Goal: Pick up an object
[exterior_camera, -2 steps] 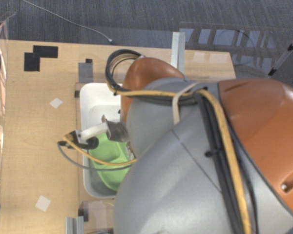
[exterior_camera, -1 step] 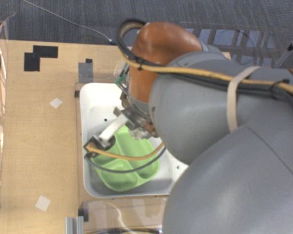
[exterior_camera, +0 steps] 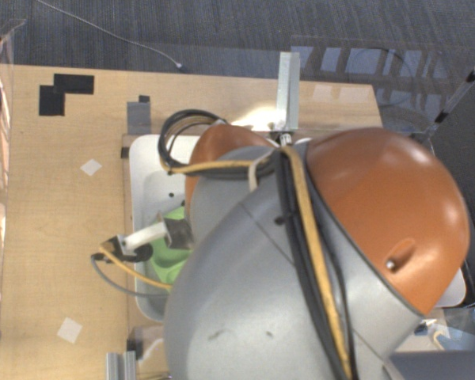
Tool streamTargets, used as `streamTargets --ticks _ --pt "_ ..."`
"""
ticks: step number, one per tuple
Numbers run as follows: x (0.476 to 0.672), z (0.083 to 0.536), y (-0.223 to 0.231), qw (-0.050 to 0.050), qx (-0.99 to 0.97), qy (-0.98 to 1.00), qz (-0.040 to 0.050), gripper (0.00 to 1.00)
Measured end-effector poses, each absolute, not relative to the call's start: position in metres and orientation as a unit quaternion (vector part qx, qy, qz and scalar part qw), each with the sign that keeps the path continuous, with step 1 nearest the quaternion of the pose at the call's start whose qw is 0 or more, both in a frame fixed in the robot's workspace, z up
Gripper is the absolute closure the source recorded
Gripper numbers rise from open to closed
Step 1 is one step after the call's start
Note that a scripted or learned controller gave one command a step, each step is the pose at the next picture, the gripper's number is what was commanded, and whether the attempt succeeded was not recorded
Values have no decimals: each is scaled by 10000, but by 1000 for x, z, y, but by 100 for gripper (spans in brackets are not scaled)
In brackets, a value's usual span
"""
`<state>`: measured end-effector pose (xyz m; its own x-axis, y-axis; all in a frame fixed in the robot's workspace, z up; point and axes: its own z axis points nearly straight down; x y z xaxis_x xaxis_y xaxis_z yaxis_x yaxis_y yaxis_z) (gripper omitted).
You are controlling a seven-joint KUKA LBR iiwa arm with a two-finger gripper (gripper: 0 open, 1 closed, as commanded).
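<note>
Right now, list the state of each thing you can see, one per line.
Arm: reaching over the bins, covering most of them.
Left bin: on the bench, mostly hidden by the arm.
Green thing: lying in the left bin, partly hidden.
Cables: looped above the arm.

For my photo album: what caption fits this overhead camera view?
Grey-and-orange robot arm looms over a white bin holding a green object.
</note>
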<state>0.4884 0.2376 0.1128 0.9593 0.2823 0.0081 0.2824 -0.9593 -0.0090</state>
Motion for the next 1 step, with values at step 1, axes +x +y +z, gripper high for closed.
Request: streamTargets --ticks 1 --pt "497 107 238 94 -9947 -1008 -165 100"
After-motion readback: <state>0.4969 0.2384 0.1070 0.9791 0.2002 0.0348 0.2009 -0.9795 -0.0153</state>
